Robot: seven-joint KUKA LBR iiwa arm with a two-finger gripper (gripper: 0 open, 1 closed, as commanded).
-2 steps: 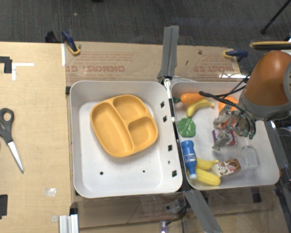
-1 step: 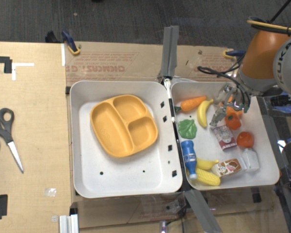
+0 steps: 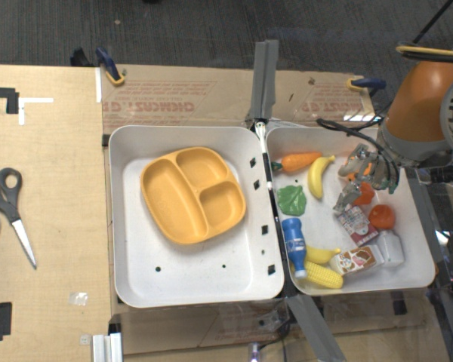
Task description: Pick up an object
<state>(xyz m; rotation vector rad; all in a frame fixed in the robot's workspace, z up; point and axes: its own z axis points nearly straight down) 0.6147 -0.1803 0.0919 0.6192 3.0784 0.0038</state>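
My gripper (image 3: 352, 188) hangs low over the middle of the right bin (image 3: 421, 225), reaching in from the right. Right under and beside it lie a small red-orange toy (image 3: 364, 194) and a pink-and-white wrapper (image 3: 354, 222). A red tomato (image 3: 381, 216) sits just to its right. To its left lies a yellow banana (image 3: 318, 176), with an orange carrot (image 3: 299, 161) beyond. A green leafy toy (image 3: 291, 200), a blue bottle (image 3: 293, 240), a yellow corn cob (image 3: 322, 274) and a small carton (image 3: 355, 260) fill the bin's front.
The left bin (image 3: 128, 262) holds a yellow divided plate (image 3: 192, 194). A grey divider post (image 3: 264, 81) stands between the bins at the back. Scissors (image 3: 11, 210) lie on the wooden bench at far left.
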